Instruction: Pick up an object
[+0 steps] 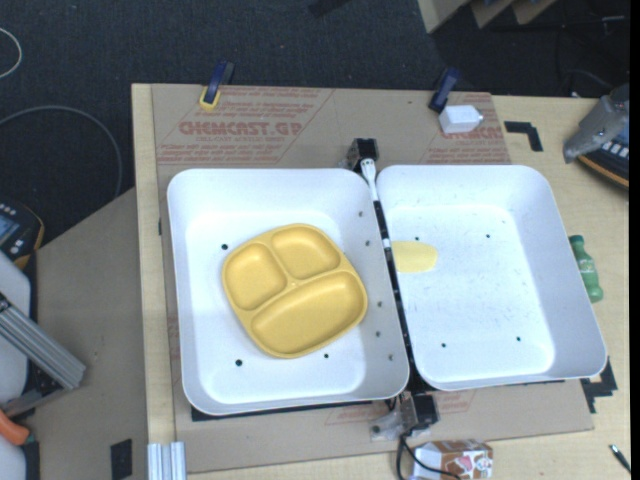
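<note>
Yellow divided plate [293, 290] lies flat in the left bin [190, 203], roughly centred, three compartments facing up. Small pale yellow piece [413, 257] sits in the right bin [540, 193], just beside the wall between bins. Plate looks like stiff, light plastic, smooth and likely slippery; best hold is probably its outer rim or a divider ridge. Small piece looks flat, hard to pinch. Claw state: cannot tell.

I count two shallow white plastic bins [200, 368], one yellow three-compartment plastic plate [293, 289], and one small pale-yellow flat piece [414, 257].
</note>
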Motion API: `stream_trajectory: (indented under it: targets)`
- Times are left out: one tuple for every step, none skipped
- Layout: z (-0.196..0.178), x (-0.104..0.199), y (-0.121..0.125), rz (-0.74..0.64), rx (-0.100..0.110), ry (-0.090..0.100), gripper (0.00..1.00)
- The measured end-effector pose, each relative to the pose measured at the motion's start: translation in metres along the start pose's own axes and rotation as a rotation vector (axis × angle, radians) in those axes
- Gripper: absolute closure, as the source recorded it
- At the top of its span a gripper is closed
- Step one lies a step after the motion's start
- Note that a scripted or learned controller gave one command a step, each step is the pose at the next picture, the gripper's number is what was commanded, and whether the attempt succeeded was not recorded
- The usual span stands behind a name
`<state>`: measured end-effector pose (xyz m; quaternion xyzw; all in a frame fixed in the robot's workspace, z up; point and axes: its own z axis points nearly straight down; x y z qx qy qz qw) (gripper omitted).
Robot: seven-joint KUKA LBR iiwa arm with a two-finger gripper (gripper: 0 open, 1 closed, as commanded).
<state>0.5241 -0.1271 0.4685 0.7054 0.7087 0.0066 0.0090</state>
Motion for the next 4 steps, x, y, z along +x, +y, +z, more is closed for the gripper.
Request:
stream_trajectory:
  targets:
    - [-0.039,0.121,-0.044,-0.010,0.012,0.007,0.00]
    - [-0.047,0.114,-0.042,0.003,0.013,0.002,1.00]
    - [0.056,0.131,-0.046,0.004,0.034,0.003,1.00]
    - [0.012,0.210,-0.044,-0.005,0.017,0.006,1.00]
